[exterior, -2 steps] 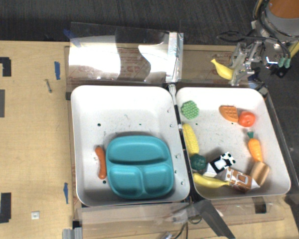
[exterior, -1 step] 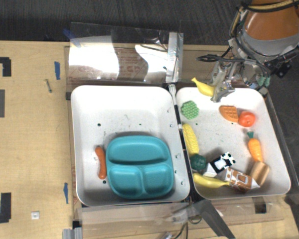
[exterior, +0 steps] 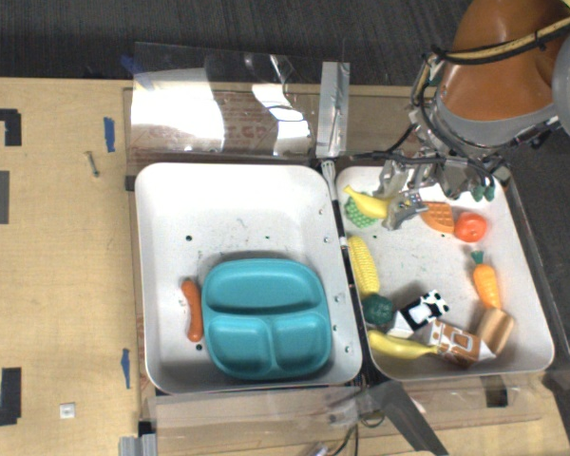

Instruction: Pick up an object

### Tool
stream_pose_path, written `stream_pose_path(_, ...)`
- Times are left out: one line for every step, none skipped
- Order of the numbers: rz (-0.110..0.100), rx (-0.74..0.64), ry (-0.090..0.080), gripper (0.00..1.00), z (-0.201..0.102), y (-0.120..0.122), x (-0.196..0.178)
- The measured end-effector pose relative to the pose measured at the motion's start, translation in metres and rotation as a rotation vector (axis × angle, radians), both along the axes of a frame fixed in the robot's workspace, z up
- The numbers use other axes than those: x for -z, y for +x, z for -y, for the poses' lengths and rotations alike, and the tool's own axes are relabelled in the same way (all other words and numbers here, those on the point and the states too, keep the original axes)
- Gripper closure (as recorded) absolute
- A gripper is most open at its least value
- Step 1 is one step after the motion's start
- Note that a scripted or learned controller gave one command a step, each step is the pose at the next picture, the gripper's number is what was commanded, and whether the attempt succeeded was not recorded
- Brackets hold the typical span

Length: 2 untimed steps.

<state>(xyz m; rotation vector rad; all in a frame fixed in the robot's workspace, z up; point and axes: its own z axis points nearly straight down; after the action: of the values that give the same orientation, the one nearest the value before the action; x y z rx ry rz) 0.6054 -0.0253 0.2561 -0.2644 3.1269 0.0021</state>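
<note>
My gripper (exterior: 406,202) hangs low over the far end of the right bin (exterior: 532,283), under the arm's orange band. Just to its left lies a yellow banana (exterior: 363,200) on a green piece. An orange ridged piece (exterior: 439,218) and a red tomato (exterior: 471,227) lie just to its right. Nothing shows clearly between its jaws. Nearer the front of this bin are a corn cob (exterior: 363,263), a carrot (exterior: 485,284), a dark green broccoli (exterior: 377,309), a black-and-white cow (exterior: 426,306), a second banana (exterior: 399,347), a brown carton (exterior: 454,342) and a tan cylinder (exterior: 496,329).
The left bin (exterior: 171,207) holds a teal divided tray (exterior: 266,316) and an orange-red sausage (exterior: 194,309) beside the tray's left edge. A clear plastic sheet (exterior: 228,112) stands behind the bins. A ridge (exterior: 342,255) divides the two bins.
</note>
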Motion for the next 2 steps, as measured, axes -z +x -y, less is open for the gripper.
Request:
stream_pose_path(0.006, -0.091, 0.0, 1.0, -0.015, 0.045, -0.023)
stream_pose_path(0.009, -0.078, -0.002, 1.0, 0.003, 0.063, -0.053)
